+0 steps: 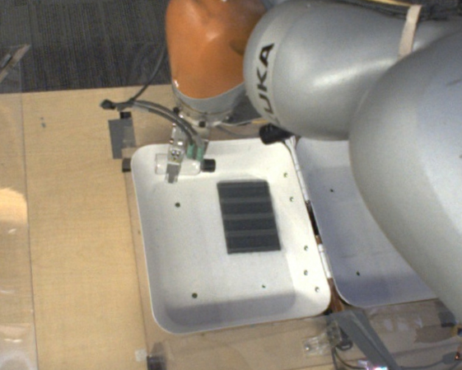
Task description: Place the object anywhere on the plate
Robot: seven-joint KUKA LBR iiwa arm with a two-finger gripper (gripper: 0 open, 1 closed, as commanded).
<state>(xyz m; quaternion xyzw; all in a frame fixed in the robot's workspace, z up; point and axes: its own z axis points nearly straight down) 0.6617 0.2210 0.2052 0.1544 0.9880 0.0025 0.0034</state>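
Nearest the lens is the arm, its grey bulk covering the right side and reaching in over the bins.

From the left: bare bench, then the left bin. The gripper hangs over that bin's far left corner, pointing down and close to the floor. Whether it is wide, narrow or holding something I cannot tell, because its tip is small and cluttered. A dark ribbed slab lies flat in the middle of the same bin, near the gripper but apart from it. I cannot tell whether it is the object or serves as the plate. The right bin sits alongside, half under the arm.

My judgement is that this is a pick or carry stage, with the placing not yet done. The next move probably calls for travel right and nearer, to centre over the slab before descending.
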